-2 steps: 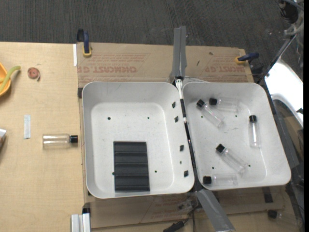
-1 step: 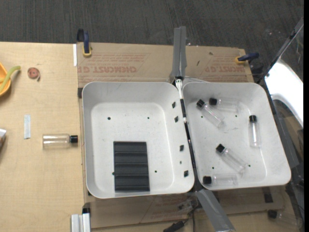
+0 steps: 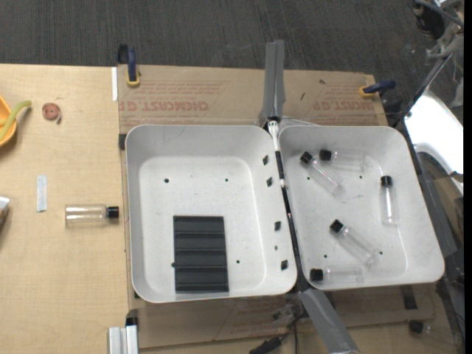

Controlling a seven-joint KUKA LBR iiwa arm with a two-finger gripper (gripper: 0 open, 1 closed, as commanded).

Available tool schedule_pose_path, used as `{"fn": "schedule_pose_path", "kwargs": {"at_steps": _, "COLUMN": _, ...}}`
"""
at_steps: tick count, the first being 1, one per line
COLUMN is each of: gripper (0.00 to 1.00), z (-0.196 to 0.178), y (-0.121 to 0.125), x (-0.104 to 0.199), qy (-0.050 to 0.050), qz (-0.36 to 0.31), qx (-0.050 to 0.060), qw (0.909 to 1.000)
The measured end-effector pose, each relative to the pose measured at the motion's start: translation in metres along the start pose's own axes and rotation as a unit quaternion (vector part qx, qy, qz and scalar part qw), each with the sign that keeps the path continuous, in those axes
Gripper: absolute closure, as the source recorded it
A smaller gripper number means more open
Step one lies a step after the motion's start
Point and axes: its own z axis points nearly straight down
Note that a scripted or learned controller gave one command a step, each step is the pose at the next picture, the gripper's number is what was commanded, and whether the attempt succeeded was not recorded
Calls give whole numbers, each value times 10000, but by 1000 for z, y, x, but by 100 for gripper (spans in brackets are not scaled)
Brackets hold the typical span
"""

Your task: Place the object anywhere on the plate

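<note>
A black ridged plate (image 3: 199, 254) lies flat in the left white bin (image 3: 147, 198), near its front wall. In the right white bin (image 3: 413, 198) lie several clear vials with black caps. One vial (image 3: 320, 171) rests at the back left beside another (image 3: 341, 156). A third vial (image 3: 386, 199) lies by the right wall. One more vial (image 3: 351, 241) sits in the middle, and another (image 3: 335, 274) is against the front wall. All the vials lie on their sides, apart from the plate.
On the bench left of the bins lies a loose clear vial (image 3: 88, 213), with a small white strip (image 3: 41, 193), a reddish disc (image 3: 50, 110) and a yellow object (image 3: 9, 120) further left. Clamps (image 3: 131, 66) (image 3: 375, 89) hold the cardboard behind the bins.
</note>
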Motion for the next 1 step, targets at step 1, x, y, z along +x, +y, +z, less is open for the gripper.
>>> {"fn": "schedule_pose_path", "kwargs": {"at_steps": 1, "gripper": 0, "z": 0, "y": 67, "x": -36, "qy": -10, "qz": -47, "qx": 1, "qw": 10000}}
